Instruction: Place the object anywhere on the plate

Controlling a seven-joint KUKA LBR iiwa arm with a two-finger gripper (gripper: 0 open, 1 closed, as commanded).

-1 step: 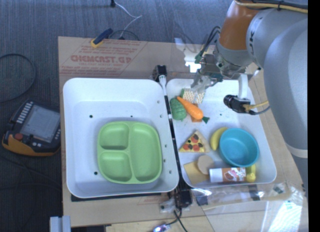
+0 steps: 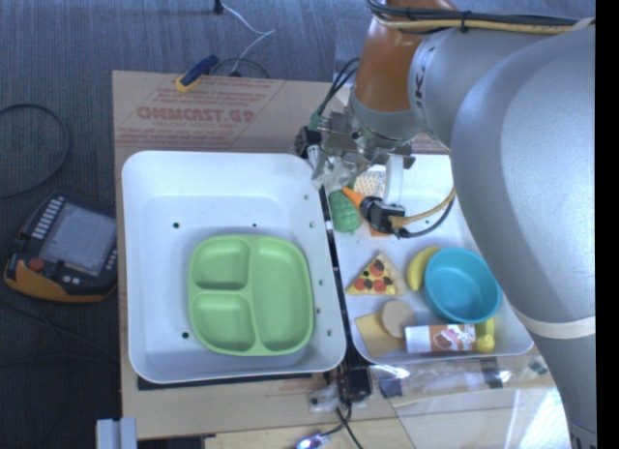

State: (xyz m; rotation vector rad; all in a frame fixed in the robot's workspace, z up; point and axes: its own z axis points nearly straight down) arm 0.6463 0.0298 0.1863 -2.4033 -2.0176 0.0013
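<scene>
The big grey arm (image 2: 522, 147) is cut off by the right and bottom edges and hides the right white bin's (image 2: 440, 350) far right side. Pincer (image 2: 356, 184) tips are lost in clutter w/ a green leafy toy (image 2: 341, 210) and an orange piece (image 2: 353, 195) just beside them; can't tell if anything sits btwn them. The yellow banana-shaped toy (image 2: 418, 268) is partly behind the blue bowl (image 2: 462, 284). Label on the white bottle (image 2: 440, 338) is too small to read.

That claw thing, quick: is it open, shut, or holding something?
Claw: cannot be told; it sits low over the green toy in the right bin.
</scene>
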